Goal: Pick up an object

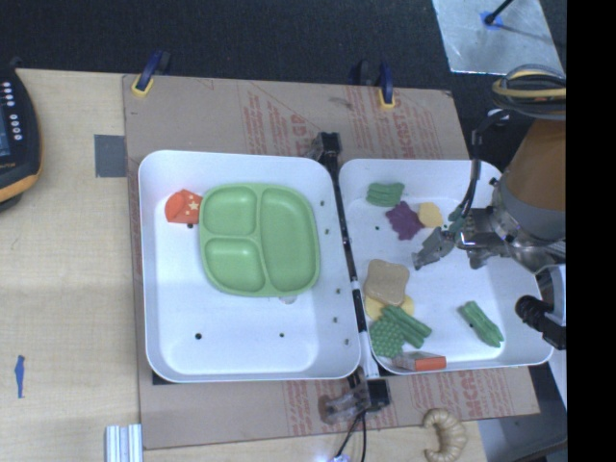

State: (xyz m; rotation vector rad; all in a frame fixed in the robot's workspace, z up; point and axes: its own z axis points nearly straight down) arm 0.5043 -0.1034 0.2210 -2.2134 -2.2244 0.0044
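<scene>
Toy foods lie scattered in the right bin, none of them raised off its floor: a green piece at the upper left, a purple piece and a small yellow piece just beside it, a tan bread slice near the bin's left wall with a yellow bit at its lower edge, a dark green bundle below that, an orange and grey item at the bottom rim, and a green pod-like piece at the lower right. The claw hangs over the middle of this bin, pointing toward the frame's left, between the purple piece and the bread slice; whether its tips are spread or closed I cannot tell, and nothing shows between them. The arm enters from the right edge. In the left bin a green divided plate sits upper centre, with a red item touching its upper left edge. Both bins rest on a cardboard sheet on the bench.
</scene>
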